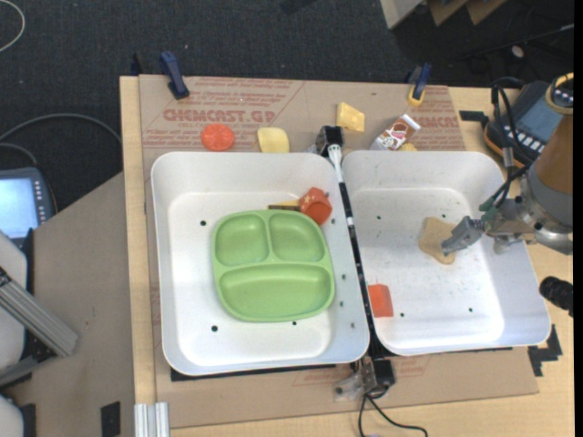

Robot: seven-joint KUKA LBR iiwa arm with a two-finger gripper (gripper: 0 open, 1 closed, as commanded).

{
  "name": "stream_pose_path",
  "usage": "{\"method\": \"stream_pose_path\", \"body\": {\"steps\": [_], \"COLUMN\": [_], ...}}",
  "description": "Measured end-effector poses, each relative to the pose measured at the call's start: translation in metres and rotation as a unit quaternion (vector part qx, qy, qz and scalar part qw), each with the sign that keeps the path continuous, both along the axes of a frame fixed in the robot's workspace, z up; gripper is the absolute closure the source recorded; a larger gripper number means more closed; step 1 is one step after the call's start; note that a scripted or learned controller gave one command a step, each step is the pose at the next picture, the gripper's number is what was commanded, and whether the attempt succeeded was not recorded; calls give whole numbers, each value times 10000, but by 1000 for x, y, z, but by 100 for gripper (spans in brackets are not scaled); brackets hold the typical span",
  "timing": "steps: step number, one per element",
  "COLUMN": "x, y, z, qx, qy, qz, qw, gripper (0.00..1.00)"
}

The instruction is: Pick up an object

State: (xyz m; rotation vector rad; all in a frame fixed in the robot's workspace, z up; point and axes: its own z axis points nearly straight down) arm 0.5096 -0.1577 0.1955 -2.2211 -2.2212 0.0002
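Hung with the claw (459,235), apart or together too hard to tell, right beside the tan block (434,238) at its tip, and might have pushed it away by grabbing only an edge.

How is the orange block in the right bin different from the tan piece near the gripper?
The orange block is bright orange and squarish; the tan piece is pale and irregular. The orange block lies by the bin's left wall, away from the gripper; the tan piece lies right at it. Both rest in the right bin.

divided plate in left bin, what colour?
Light green. The divided plate lies flat in the left bin, clear in the camera view.
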Motion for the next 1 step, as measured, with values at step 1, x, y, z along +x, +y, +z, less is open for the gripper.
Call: {"method": "stream_pose_path", "body": {"steps": [1], "x": [87], "y": [-47], "z": [-60], "qx": [-16], "qy": [-15], "qz": [5], "qw": [10000], "gripper": [0]}}
